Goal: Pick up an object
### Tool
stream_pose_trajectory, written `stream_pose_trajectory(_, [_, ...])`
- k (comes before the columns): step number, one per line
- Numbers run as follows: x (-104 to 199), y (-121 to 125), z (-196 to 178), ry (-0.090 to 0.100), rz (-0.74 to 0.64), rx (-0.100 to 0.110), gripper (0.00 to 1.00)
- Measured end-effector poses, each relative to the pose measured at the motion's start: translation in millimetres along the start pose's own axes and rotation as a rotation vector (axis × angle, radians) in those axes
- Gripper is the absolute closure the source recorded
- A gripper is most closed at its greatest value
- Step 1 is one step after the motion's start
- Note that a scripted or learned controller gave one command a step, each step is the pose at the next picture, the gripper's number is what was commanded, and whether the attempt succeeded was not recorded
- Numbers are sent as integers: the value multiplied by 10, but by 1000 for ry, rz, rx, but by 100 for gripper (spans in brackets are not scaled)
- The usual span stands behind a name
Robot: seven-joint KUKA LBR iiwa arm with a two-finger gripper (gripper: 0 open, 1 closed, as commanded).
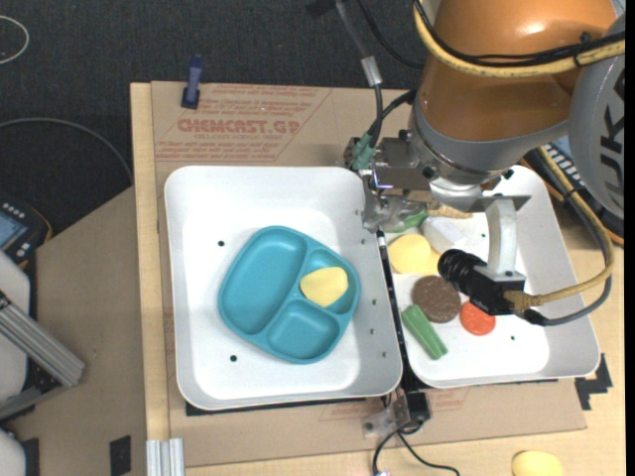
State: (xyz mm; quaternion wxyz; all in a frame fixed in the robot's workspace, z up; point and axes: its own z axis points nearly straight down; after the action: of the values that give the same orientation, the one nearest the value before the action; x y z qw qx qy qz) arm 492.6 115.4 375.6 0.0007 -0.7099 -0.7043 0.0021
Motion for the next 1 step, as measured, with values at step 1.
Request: stream_pose_trajectory(1, [42, -3, -113, 2, -8, -4, 100])
